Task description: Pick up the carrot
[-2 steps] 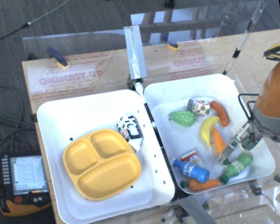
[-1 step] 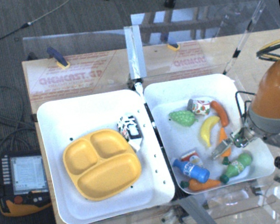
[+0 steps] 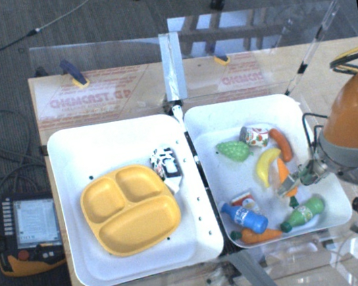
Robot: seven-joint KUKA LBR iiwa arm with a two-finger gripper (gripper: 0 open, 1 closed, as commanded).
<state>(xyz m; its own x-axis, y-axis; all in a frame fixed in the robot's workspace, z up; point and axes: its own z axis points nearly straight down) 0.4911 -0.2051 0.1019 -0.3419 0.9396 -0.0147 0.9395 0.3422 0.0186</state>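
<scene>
Carrot (image 3: 262, 234): lies flat in the right bin (image 3: 298, 108), against the bin's front wall, slightly left of that wall's middle. Orange body points toward the front right corner, green stub toward the front left corner.

Neighbours of carrot: blue bottle (image 3: 245, 217) just behind it, lying down, close to or touching its green end. Green bottle (image 3: 303, 213) just to its right, on its side, cap end toward the carrot's tip.

Tool (image 3: 297, 182): low over the right half of the right bin, behind the green bottle and well apart from the carrot. Whether it is spread or closed: cannot tell. A small orange sliver (image 3: 282, 170) sits right at its tip, beside the banana (image 3: 267, 166); contact not resolvable.

Arm (image 3: 353, 122): enters over the bin's right wall, orange band up, grey wrist angled down and leftward into the bin.

Rest of right bin: can (image 3: 254, 136), green leafy toy (image 3: 234, 152) and orange-red oblong piece (image 3: 281, 145) toward the rear.

Left bin (image 3: 66, 165): yellow divided tray (image 3: 130, 209) in the middle, black-and-white item (image 3: 166, 164) at the tray's rear right corner.

Both bins sit side by side on the worktop (image 3: 102, 97)
</scene>
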